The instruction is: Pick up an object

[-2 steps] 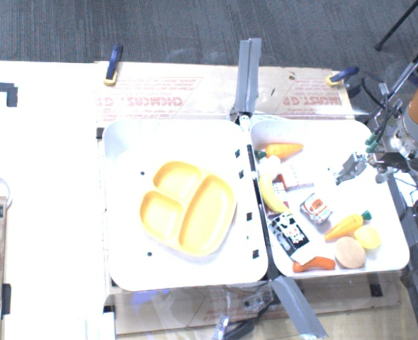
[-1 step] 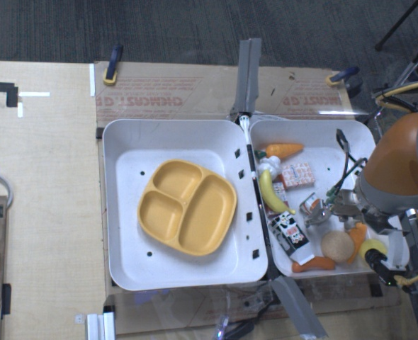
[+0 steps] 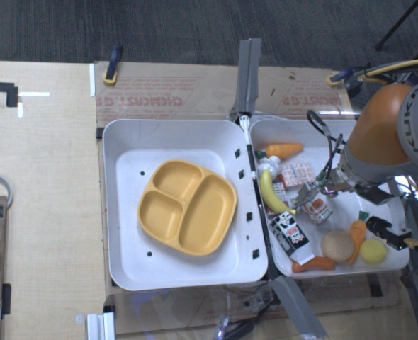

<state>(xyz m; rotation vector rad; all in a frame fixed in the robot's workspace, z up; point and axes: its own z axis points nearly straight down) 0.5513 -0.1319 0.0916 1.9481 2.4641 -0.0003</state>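
My gripper (image 3: 314, 194) hangs low over the middle of the right bin (image 3: 400, 262), just above a small round can (image 3: 319, 210) with a red and white label. To its left lie a red and white packet (image 3: 297, 173), a banana (image 3: 269, 194) and a white bottle (image 3: 268, 166). A carrot (image 3: 284, 149) rests at the bin's far end. Near the front are a black and white carton (image 3: 289, 231), a tan bun (image 3: 338, 246), a second carrot (image 3: 356, 236), a lemon (image 3: 373, 251) and an orange piece (image 3: 314, 264).
The left bin (image 3: 120, 190) holds a yellow divided plate (image 3: 188, 207). A grey divider (image 3: 249, 76) stands between the bins at the back. The arm's orange band (image 3: 382, 129) and cables overhang the right bin's right side.
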